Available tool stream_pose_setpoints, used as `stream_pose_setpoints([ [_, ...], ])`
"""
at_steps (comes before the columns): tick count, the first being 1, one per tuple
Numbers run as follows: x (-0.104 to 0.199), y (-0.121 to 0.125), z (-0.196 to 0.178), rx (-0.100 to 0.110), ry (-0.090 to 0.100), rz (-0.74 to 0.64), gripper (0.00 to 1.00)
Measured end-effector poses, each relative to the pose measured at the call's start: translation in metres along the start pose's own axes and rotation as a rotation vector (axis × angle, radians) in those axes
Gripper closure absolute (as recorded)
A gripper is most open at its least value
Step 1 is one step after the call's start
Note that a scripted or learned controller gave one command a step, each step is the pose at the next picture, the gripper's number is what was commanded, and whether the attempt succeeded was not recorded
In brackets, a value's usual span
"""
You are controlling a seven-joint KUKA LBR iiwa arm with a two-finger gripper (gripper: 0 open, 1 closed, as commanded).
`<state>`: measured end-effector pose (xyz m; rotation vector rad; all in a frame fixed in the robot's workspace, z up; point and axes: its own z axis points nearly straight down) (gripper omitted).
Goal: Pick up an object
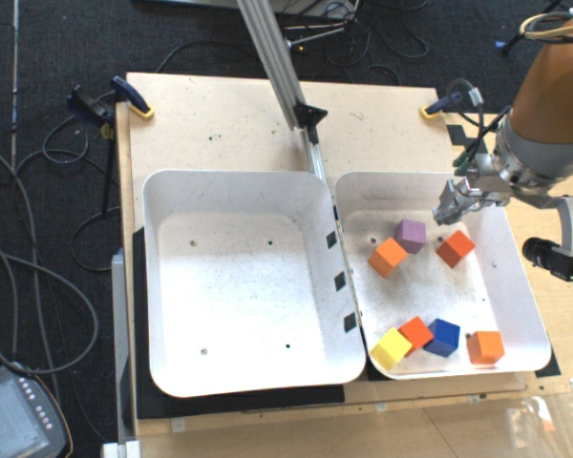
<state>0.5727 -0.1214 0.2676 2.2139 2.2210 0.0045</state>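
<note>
Hovering over the right bin (520, 284) near its far edge, the gripper (456, 203) is sitting just above and a touch to the far side of a red-orange block (456, 247). That block is the nearest candidate: it is lying just toward the near edge of the worktop (229, 122) from the gripper tip, close but not touching as far as the view shows.

Finger state: cannot tell. The tip is reading as a grey blur, so no call on spread or pressed together. Nothing is visibly pinched.

Other candidates in the same bin:
- purple block (411, 235), toward the divider from the red-orange one, well clear of it
- orange block (389, 256), touching or nearly touching the purple one on its near-left side
- cluster by the near edge: yellow block (391, 348), small orange block (416, 331), blue block (443, 337), packed tight, bad pick
- lone orange block (485, 346) in the near-right corner of the bin

The left bin (162, 256) is carrying nothing to grab.

Judgement: the move is turning on one offset. The red-orange block is sitting rotated, corners pointing roughly at the bin edges, no long axis since it looks cubic. The gripper is needing a short shift toward the near edge, then a straight drop. Wrist yaw is mattering more than position: flat faces are running diagonal to the bin, so an unaligned close is likely clipping corners and kicking the block away. There is room around it on all sides, so no neighbour is interfering.
</note>
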Motion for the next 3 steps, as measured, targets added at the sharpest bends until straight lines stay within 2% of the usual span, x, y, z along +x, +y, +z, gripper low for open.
stream_pose_setpoints([
  [1, 0.048, 0.015, -0.004, 0.003, 0.002, -0.004, 1.0],
  [3, 0.166, 0.049, 0.012, 0.005, 0.003, -0.005, 1.0],
])
